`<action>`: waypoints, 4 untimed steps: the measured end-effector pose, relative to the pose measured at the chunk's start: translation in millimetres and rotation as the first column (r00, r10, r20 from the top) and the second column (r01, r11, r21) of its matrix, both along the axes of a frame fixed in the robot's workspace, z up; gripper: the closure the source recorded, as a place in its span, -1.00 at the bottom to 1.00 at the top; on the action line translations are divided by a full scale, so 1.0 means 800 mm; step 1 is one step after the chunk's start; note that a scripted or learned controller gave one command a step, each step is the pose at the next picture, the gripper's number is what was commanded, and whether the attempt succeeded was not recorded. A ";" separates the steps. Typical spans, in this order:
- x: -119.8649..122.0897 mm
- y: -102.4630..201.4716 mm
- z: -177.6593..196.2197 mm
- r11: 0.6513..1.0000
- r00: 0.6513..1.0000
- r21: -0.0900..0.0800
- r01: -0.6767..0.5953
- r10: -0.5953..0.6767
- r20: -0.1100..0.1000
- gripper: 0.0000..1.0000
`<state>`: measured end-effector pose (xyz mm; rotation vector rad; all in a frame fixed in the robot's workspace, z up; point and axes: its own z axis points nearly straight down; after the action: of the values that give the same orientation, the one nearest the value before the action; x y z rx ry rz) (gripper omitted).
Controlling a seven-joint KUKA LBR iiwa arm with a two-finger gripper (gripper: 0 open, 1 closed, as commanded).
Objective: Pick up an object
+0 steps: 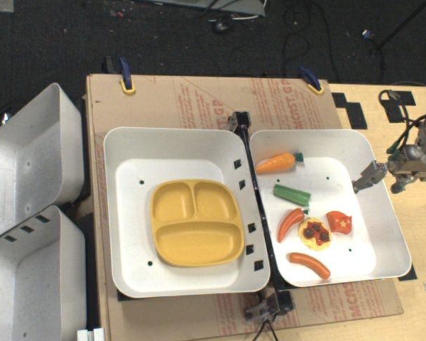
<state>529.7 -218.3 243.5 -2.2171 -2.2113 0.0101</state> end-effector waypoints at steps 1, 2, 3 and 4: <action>0.003 0.001 0.008 1.000 1.000 -0.003 -0.004 0.004 0.012 -1.00; -0.003 0.007 -0.070 1.000 1.000 0.000 -0.001 0.001 0.006 -1.00; -0.008 0.001 -0.126 1.000 1.000 -0.002 -0.001 0.001 0.007 -1.00; -0.007 0.001 -0.190 1.000 1.000 -0.003 0.001 -0.001 0.014 -1.00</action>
<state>524.0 -217.1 91.5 -2.2260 -2.2189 -0.0021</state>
